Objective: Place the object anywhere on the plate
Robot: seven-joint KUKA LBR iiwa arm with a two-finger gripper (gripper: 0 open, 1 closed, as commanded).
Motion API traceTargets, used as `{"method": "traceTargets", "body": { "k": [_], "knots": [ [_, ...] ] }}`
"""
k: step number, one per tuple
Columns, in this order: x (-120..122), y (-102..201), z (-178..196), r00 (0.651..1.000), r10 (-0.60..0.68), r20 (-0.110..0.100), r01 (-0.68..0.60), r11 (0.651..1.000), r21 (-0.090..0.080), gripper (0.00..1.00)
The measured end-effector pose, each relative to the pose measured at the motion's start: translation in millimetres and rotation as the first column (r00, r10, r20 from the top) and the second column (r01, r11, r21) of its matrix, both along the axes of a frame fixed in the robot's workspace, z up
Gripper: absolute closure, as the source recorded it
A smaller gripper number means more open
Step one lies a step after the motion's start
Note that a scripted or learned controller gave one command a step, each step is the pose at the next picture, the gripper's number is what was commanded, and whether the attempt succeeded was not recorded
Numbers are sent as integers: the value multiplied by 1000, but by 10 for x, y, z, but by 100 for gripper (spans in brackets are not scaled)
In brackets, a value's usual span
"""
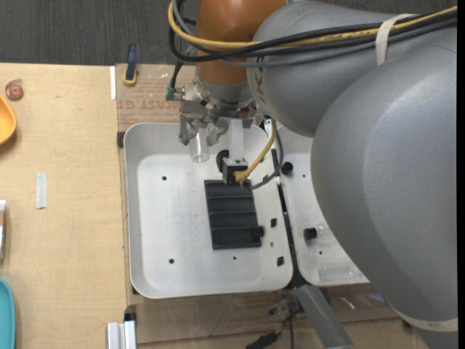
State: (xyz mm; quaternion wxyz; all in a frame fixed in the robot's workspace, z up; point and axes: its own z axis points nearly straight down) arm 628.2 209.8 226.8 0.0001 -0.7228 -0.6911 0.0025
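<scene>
**A:** Camera view: what can you make out of the hand (202, 140)?

**B:** It hangs over the far edge of the left shallow white plastic bin (145, 217). Whether it is open or closed I cannot tell, as the wrist above it crowds it.

**A:** And the object?

**B:** I cannot tell which thing it is. The bulky grey arm with the orange band (363, 122) hides most of the right shallow white bin (323, 264). On the strip that shows lie two small black bits (285, 169), too small to name.

**A:** A plate?

**B:** An orange curved piece (6, 126) lies on the pale wooden table (65, 231), cut off by the left edge. It could be a dish, but I can't say. A teal rounded thing (4, 315) is cut off at the lower left corner too.
</scene>
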Motion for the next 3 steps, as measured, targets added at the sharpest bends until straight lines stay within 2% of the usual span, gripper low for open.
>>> {"method": "traceTargets", "body": {
  "k": [1, 2, 3],
  "knots": [
    [-962, -31, 338, 996, 91, 0, -91, 996, 1, 100],
    [-960, -34, 340, 996, 91, 0, -91, 996, 1, 0],
    [-954, -55, 413, 996, 87, -4, -87, 996, -2, 100]
  ]
}}
